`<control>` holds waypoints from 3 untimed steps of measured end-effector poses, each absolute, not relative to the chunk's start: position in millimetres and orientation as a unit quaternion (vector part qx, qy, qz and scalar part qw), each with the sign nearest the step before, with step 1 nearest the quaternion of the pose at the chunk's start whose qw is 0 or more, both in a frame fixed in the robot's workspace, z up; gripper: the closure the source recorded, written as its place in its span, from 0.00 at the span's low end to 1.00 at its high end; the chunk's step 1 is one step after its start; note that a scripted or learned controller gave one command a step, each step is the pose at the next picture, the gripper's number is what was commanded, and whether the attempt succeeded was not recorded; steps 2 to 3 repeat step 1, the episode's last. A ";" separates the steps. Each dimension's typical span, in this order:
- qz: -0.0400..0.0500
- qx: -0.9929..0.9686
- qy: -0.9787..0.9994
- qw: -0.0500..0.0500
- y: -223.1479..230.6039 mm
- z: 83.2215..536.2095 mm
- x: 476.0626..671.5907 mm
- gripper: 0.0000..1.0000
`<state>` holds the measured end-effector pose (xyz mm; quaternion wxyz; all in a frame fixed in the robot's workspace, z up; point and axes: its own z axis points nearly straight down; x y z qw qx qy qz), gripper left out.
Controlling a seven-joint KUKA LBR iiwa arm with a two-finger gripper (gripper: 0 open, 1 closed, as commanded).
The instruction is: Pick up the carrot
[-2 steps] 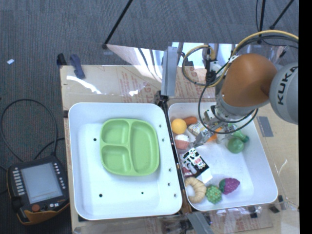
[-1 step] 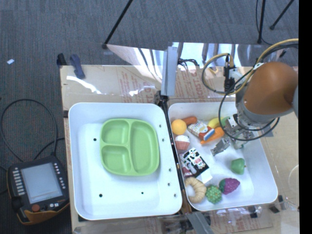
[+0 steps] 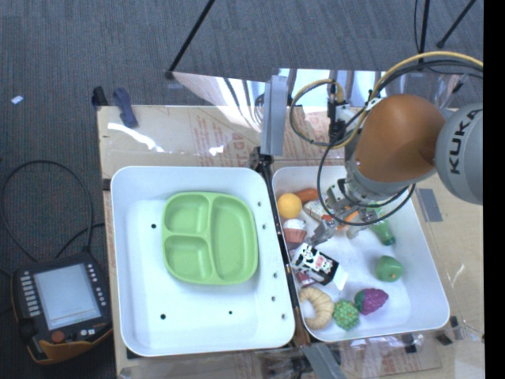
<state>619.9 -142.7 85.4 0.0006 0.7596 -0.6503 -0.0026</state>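
Camera view: we see the carrot point(image 3: 308, 197) lying just upper-left of our gripper point(image 3: 327, 226) — long axis roughly left-right; gripper's spread we cannot tell.

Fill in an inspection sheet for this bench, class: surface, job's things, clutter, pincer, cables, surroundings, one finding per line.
Surface: two white bins side by side; left bin bears a green divided plate.
Job's things: carrot, orange, at the back of the right bin, partly hidden by the arm.
Clutter: in the right bin, an orange fruit, cow-print carton, pretzel-like bread, broccoli, purple grapes, green pepper.
Pincer: pincer low over the bin's middle near the carrot; open or shut cannot be told.
Cables: black and yellow hoses loop around the wrist; a black lead runs to the pendant.
Surroundings: teach pendant on dark carpet, left; tripod legs behind.
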 end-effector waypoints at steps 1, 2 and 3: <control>-0.004 0.832 -0.555 -0.001 -136.3 85.7 610.4 0.00; -0.004 0.832 -0.555 -0.001 -136.3 85.7 610.4 0.00; -0.004 0.832 -0.555 -0.001 -136.3 85.7 610.4 0.00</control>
